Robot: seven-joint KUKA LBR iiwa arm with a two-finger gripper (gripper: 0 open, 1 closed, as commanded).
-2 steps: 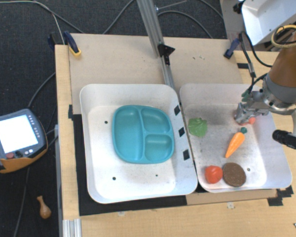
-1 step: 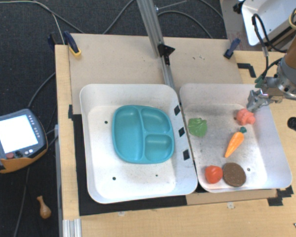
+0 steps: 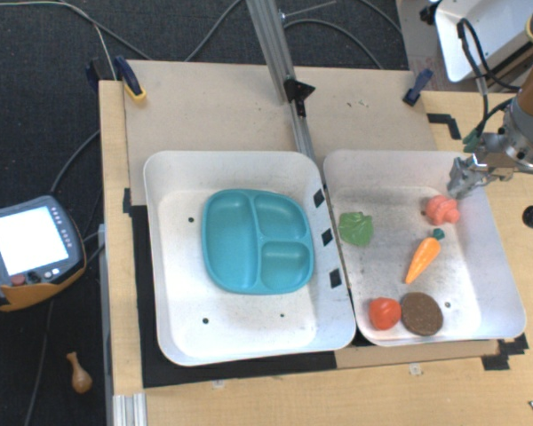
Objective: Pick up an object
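Observation:
In the right bin (image 3: 480, 322) lie a pink toy (image 3: 441, 209), an orange carrot (image 3: 423, 257), a green leafy piece (image 3: 356, 228), a red tomato (image 3: 384, 313) and a brown round cookie (image 3: 420, 313). My gripper (image 3: 463, 180) hangs at the bin's far right corner, just above and to the right of the pink toy. Whether it touches the toy is unclear. Nothing is visibly held.
The left bin (image 3: 182, 327) holds a teal divided plate (image 3: 254, 240). A metal pole (image 3: 271, 34) rises from the back between the bins. A tablet-like pendant (image 3: 27, 248) lies left of the bench. Blue clamps (image 3: 130, 79) sit on the far corners.

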